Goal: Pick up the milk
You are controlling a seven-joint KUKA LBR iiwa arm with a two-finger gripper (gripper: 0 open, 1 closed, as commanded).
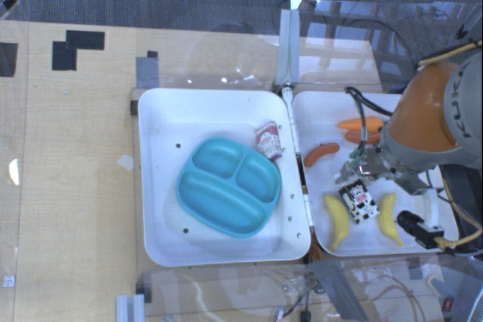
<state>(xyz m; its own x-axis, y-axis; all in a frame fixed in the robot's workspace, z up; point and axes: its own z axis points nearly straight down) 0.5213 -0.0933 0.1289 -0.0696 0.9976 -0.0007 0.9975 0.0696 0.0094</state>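
Note:
The milk (pixel 359 203) is a small white carton with black cow patches. It lies in the right bin (pixel 324 113) between two bananas. My gripper (pixel 359 171) hangs just behind the carton's far end, under the orange wrist band, close to it or touching it. The carton rests on the bin floor, tilted across the view.
In the right bin one banana (pixel 336 218) lies left of the milk and another (pixel 389 218) lies right of it. A sausage (pixel 321 153) and a carrot (pixel 361 126) lie farther back. The left bin (pixel 155 185) holds a blue divided plate (pixel 229 185) and a red-and-white packet (pixel 269 140).

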